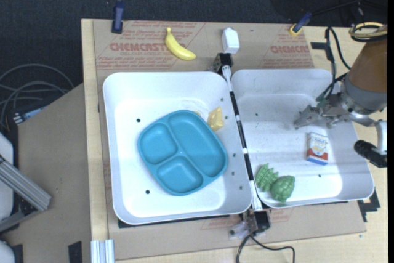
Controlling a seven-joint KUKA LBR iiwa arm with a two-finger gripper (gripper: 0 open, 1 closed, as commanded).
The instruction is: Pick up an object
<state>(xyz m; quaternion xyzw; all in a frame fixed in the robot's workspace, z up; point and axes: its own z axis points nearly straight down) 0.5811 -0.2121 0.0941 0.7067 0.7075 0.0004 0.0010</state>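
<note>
Green toy (276,182) hugs right bin's (271,80) near rim; pincer (313,115) over open floor.

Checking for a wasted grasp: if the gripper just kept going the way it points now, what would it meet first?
The gripper points left and down over the right bin. Straight on looks like bare bin floor; the small carton and green toy lie off to the side. Depth is unclear from this slanted view.
</note>
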